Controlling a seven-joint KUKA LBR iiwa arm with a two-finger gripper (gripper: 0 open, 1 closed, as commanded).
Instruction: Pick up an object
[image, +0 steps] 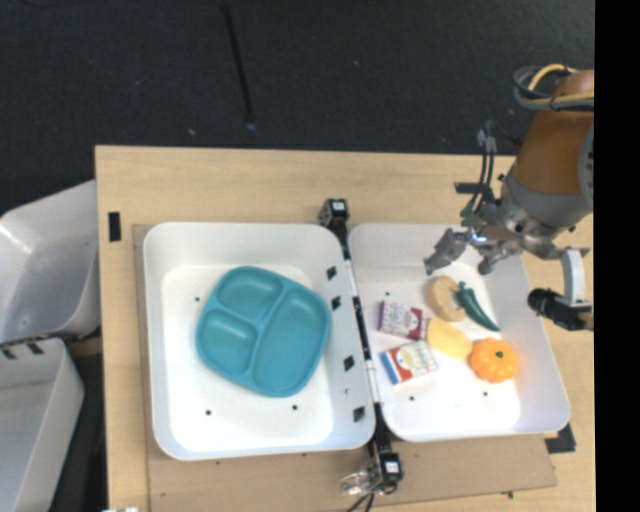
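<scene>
A grey robot arm (548, 165) with an orange band above its wrist reaches in from the right over a light wooden bench (250, 185) carrying two shallow white plastic bins side by side. Its two-finger gripper (468, 253) hangs with fingers spread wide and nothing between them, above the far part of the right bin (400, 245), just beyond a cluster of toy groceries. Nearest it lies a pale tan rounded piece (441, 297) with a dark green chilli pepper (476, 306) resting against its right side; a yellow lemon-shaped piece (449, 340) touches the tan one from the near side, and a small orange pumpkin (494, 360) sits just beside that, toward the bin's right wall. Left of them lie a small pink-and-white packet (401, 319) and, nearer, a red, white and blue carton (408, 362); their printing is too small to read. In the middle of the left bin (170, 420) rests a teal plastic divided plate (263, 330) with three compartments.
</scene>
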